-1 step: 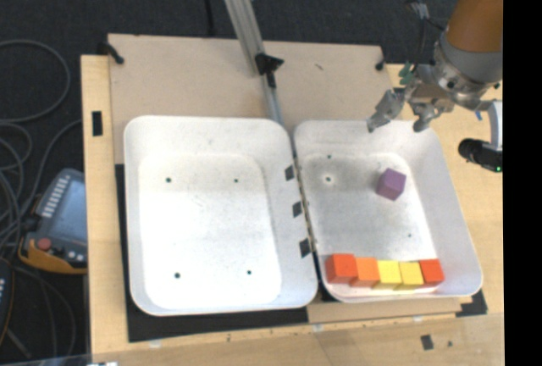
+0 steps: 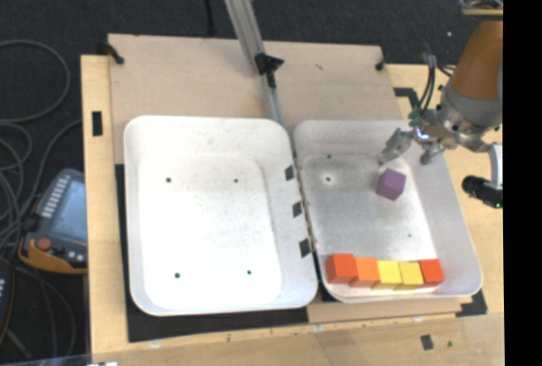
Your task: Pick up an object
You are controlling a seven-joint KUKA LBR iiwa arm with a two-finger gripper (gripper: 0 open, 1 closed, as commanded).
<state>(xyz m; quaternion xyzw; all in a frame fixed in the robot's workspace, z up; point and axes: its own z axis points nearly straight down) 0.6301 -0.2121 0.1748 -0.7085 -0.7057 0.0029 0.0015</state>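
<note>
A purple cube [image 2: 391, 184] was seen in the right bin [image 2: 449, 212], just at seven o'clock from the fingers [image 2: 395, 146], which were spread wide and held nothing. A row of orange and yellow blocks [image 2: 384, 270] was lined along the bin's six o'clock wall. The wooden worktop [image 2: 203, 76] was ringed by dark floor.
</note>
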